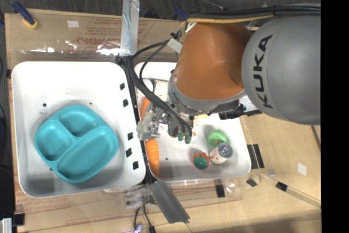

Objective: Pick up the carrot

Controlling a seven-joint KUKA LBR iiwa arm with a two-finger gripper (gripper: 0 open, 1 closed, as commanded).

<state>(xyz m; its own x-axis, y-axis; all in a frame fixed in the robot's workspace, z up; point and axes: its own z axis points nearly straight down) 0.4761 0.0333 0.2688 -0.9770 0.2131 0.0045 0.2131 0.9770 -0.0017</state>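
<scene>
The carrot (152,155) lay in the right bin (240,163), against its left wall. The hand (163,127) hung just above the carrot's top end. I could not tell its state. The carrot looked not yet picked up; grabbing and lifting were left.

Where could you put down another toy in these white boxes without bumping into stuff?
Left bin: bare floor above the teal plate, along the top wall. Right bin: crowded. The carrot lies against its left wall under the gripper, and small toys sit lower right. A little bare floor lies between them.
</scene>
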